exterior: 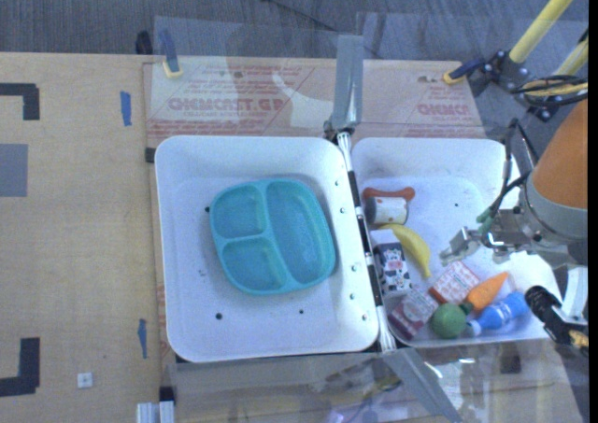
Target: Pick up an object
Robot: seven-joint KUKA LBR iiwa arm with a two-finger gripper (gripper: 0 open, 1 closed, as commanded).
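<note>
A grey KUKA arm [565,169] with an orange band is reaching in from three o'clock over the right bin [439,155], one of two shallow white bins sitting side by side on a bench [75,253]. Its gripper [472,239] is hanging above the bin's three o'clock side, just beside a cluster of small objects; nothing is showing between its fingers, and whether they are spread or closed cannot be told from this angle.

The objects are crowding the right bin's lower half. A yellow banana [414,247] is lying near the centre, with a brown and white item [385,204] at its twelve o'clock. A small black-and-white carton [394,268] is sitting at the banana's seven o'clock, against the dividing wall. Toward five o'clock, an orange carrot-shaped piece [486,290] is lying beside a red and white packet [453,281], a green ball [448,320] and a blue bottle [500,312], all touching or nearly so. A dark red item [408,317] is resting at the ball's nine o'clock.

The left bin [187,318] is holding a teal divided plate [273,234], lying flat at its centre.
</note>
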